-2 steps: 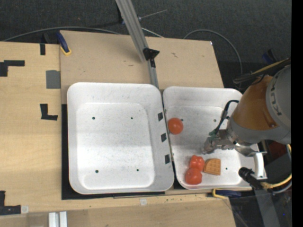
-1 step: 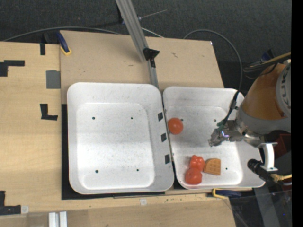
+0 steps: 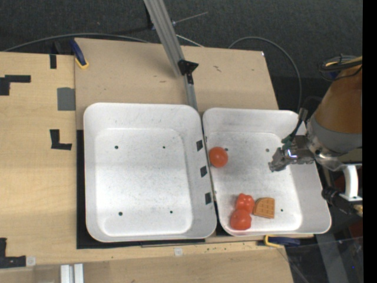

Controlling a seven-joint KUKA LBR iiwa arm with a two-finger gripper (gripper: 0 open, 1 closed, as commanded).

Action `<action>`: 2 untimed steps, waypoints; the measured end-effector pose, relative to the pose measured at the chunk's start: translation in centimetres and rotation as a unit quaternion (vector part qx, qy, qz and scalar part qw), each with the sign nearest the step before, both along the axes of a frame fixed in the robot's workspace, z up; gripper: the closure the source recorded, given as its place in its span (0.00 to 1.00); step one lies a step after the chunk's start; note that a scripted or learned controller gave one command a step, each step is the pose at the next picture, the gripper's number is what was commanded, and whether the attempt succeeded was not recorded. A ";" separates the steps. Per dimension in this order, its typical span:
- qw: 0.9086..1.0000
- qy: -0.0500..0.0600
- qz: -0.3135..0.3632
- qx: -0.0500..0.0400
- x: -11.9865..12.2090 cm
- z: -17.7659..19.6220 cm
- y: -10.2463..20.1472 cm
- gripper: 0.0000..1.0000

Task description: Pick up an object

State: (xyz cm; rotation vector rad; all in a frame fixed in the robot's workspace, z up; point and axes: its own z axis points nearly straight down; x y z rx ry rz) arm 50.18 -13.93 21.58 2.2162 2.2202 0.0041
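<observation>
White plastic, two shallow bins side by side on a pale wood bench (image 3: 235, 75). The right bin (image 3: 306, 217) carries everything loose. A small orange-red ball (image 3: 218, 157) sits near its left edge, abt halfway along. Down by the bottom edge, roughly mid-width, a red lumpy piece (image 3: 241, 211) that looks like two rounded lobes stacked, and touching its right side a tan waffle-like square (image 3: 264, 207). The left bin (image 3: 100, 217) has just a few dark dots on its floor.

The gripper (image 3: 278, 163) hangs over the right bin's right half, nearer the right edge, w/ the grey arm and orange band (image 3: 344, 102) coming in behind it. The ball lies well off to the gripper's left, at abt the same height in the bin. The red piece and the waffle square sit below it toward the bottom edge, closer than the ball but still apart from it. Nothing is touching the tool as far as I can see.

Fingers: can't tell if they're apart or together, the tip is a small dark-grey blur w/ a glint on it, and I see nothing clamped there. Whether the tip touches the bin floor is also unclear. The arm's upper part is cut off at the right. A metal pole (image 3: 168, 31) slants down from the top to the gap btwn the bins.
</observation>
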 end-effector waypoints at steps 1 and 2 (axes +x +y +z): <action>1.000 0.000 0.000 0.000 -0.9 5.4 -0.3 1.00; 1.000 0.003 0.003 0.001 -0.5 5.6 5.4 1.00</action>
